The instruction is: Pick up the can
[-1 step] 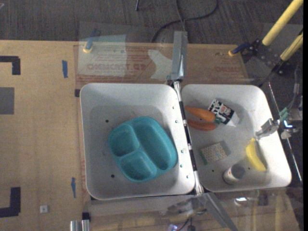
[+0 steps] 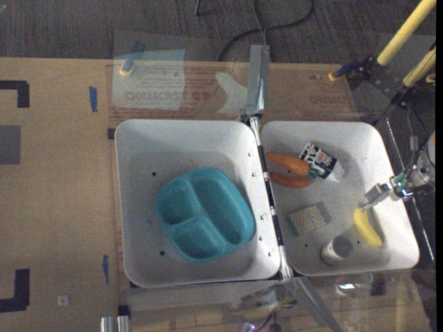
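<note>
Camera view, looking down at a slant on a desk (image 2: 55, 206) carrying two shallow white bins side by side. Left bin (image 2: 138, 144): one teal divided plate (image 2: 204, 214), three compartments, lying near the bin's middle and slightly toward its near edge. Right bin (image 2: 360, 138): five items. The can (image 2: 337, 250), grey and seen end-on, stands close to the near edge of the right bin, roughly midway along that edge. A yellow banana (image 2: 367, 227) lies just beside it, toward the bin's right edge. A small patterned flat packet (image 2: 309, 219) rests near the bin's middle, a little toward the can. Two orange carrots (image 2: 289, 171) lie against the left wall, one alongside the other, and a black-and-white carton (image 2: 320, 161) sits touching their tips, toward the far edge. The gripper (image 2: 374, 197) reaches in over the right edge of the right bin, its pale tip directly above the upper end of the banana and well apart from the can. Whether its tips are released or clenched cannot be told at this resolution; nothing is visibly held between them.
</note>
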